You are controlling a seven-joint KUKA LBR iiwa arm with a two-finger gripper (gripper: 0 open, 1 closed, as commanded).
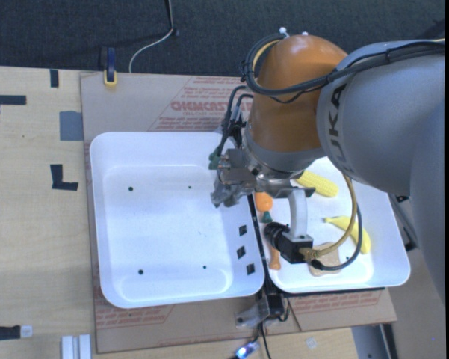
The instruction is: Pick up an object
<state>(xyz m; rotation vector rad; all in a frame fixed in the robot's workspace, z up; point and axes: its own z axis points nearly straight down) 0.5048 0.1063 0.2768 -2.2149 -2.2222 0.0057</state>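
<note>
Camera view is showing your gripper (pixel 271 200) hovering over the right bin (pixel 385 275), grip state unclear, needing a descent onto the orange piece (pixel 263 202).

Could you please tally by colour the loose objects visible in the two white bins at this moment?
Yellow: 2, a corn-like yellow piece and a curved yellow piece in the right-hand shallow white bin.
Orange: 1, a small orange piece beside the wrist, partly hidden.
Tan: 1, a flat tan piece under the cable, partly hidden.
Total: 4 visible; the arm may hide others.
</note>
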